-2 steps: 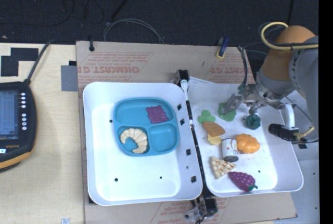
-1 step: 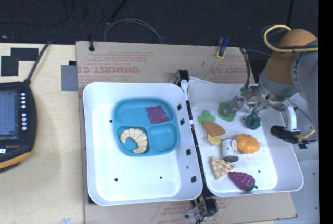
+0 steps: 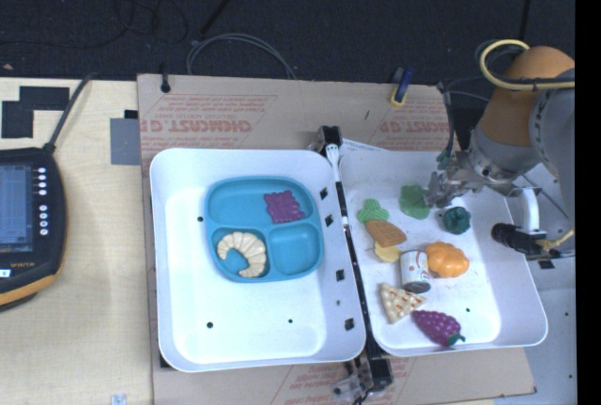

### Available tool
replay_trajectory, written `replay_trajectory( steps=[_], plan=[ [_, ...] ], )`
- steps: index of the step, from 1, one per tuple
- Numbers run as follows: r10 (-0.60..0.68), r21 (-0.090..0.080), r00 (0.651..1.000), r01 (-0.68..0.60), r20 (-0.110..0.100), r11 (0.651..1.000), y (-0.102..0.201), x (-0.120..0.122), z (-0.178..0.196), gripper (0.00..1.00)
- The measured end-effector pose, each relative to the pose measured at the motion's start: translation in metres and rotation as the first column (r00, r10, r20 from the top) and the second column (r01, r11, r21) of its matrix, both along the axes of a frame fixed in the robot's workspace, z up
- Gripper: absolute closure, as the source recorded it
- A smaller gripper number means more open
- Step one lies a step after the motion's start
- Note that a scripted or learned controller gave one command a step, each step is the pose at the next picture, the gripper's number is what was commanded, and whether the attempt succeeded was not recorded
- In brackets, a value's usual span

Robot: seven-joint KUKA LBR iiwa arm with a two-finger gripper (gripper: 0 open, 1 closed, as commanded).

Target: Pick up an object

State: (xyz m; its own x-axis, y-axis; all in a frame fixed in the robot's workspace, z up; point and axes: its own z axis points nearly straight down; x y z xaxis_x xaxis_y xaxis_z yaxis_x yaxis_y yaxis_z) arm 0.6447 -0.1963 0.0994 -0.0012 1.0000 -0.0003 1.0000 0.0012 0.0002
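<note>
Reaching in from the right, I have my grey arm with its orange band (image 3: 526, 93) bent over the right shallow white bin (image 3: 512, 323), and my two-finger gripper (image 3: 449, 192) hangs low over that bin's upper part; I cannot tell from this slant how it is set or whether anything is in it. Just to its left lies a flat green leafy toy (image 3: 413, 201), and just below it sits a small dark teal round toy (image 3: 456, 221); whether I touch either one I cannot tell. Further left in the same bin are a small green broccoli-like piece (image 3: 372, 210), a tan bread-shaped wedge (image 3: 385, 232) with a pale yellow piece (image 3: 386, 252) touching its lower edge, a little tin can with a printed label (image 3: 414, 271), an orange toy pepper (image 3: 446, 259) just beside the can, a pizza slice toy (image 3: 400, 302) and a purple bunch of grapes (image 3: 437, 326) near the bin's front rim. In the left white bin (image 3: 188, 319) rests a blue divided plastic plate (image 3: 299, 248), with a purple toy (image 3: 285, 205) in its upper right compartment and a pale croissant (image 3: 243, 253) in its lower left compartment. A handheld control pendant with a screen (image 3: 23, 225) lies on the bench at far left.
</note>
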Motion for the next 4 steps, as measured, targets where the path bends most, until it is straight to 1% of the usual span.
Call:
replay_trajectory(
  steps=[1, 2, 3, 4],
  plan=[
    [0.0, 0.0, 1.0, 0.0, -0.001, 1.0, 0.0, 0.0, -0.001, 0.0],
    [0.0, 0.0, 1.0, 0.0, -0.001, 1.0, -0.001, 0.0, 0.01, 1.0],
    [0.001, 0.0, 1.0, -0.001, -0.002, 1.0, 0.0, 0.0, 0.009, 0.0],
    [0.0, 0.0, 1.0, 0.0, -0.001, 1.0, -0.001, 0.0, 0.02, 1.0]
  ],
)
